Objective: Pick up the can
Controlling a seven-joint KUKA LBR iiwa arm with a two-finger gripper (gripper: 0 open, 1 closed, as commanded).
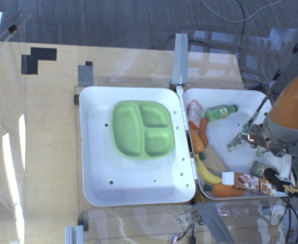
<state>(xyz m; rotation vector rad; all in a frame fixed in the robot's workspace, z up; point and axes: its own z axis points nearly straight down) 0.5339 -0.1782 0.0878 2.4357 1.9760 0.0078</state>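
The grey metal two-finger gripper [238, 142] reaches into the right-hand shallow white bin [250, 96] from three o'clock, on a grey arm with an orange band [294, 105] above the wrist. It hangs over bare bin floor near the middle of that bin, and nothing shows between its tips; whether it stands wide or narrow cannot be told from this slanted view. The small green-labelled metal can [258, 168] lies toward five o'clock of the gripper, near but apart from it, by the bin's right side. A green plastic bottle [221, 111] rests at the bin's twelve o'clock. Along the nine o'clock wall lie a red-and-white wrapped packet [194, 114], an orange carrot [204, 132] and a yellow banana [206, 172]. At six o'clock sit another orange carrot [227, 190] and a printed snack packet [254, 183]. The left-hand shallow white bin [95, 177] holds a light green plastic divided tray [142, 129] near its centre.
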